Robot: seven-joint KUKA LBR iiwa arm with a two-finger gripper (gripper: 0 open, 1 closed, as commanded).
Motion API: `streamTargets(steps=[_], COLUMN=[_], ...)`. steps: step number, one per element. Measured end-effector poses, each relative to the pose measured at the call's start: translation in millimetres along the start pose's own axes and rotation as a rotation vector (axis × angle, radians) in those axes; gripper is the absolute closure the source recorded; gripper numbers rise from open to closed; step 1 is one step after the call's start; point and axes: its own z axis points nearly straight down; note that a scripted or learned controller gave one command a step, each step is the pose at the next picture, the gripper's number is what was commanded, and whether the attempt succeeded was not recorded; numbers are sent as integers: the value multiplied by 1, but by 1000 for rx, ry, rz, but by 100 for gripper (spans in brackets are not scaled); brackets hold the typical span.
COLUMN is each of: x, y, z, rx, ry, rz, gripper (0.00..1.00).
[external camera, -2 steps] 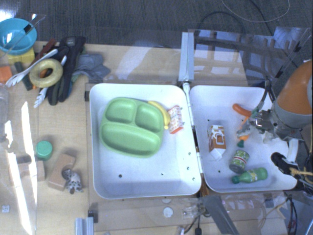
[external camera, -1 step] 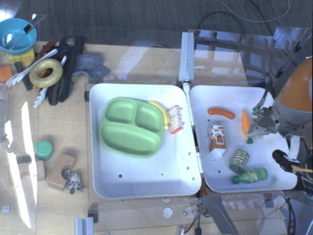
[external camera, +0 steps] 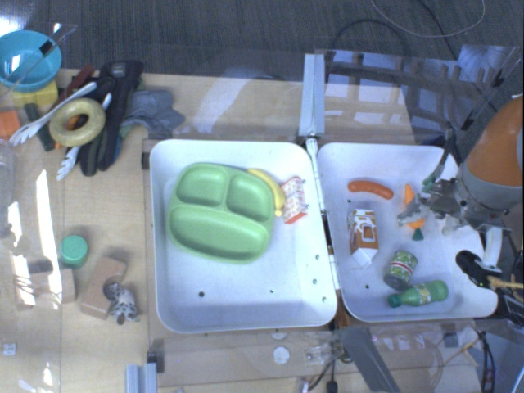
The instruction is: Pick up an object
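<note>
Hovering tool [external camera: 422,207] over right bin [external camera: 458,158], near carrot [external camera: 409,193].

The arm [external camera: 495,158] is cut off by the right edge. The banana [external camera: 270,188] is partly hidden behind the green tray [external camera: 219,211]. The claw's [external camera: 426,207] grip cannot be made out.

Around the milk carton [external camera: 363,236] in the right bin [external camera: 344,293], a sausage [external camera: 370,188] lies behind it and a can [external camera: 400,268] and green bottle [external camera: 418,294] crowd its front right; bare floor opens to its front left.
</note>
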Motion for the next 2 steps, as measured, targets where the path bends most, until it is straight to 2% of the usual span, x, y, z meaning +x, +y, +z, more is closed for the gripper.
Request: streamTargets(steps=[1, 2], x=[0, 2], y=[29, 32], z=[32, 19], rx=[6, -1], ry=[-1, 0], rz=[-95, -98], gripper=[0, 100])
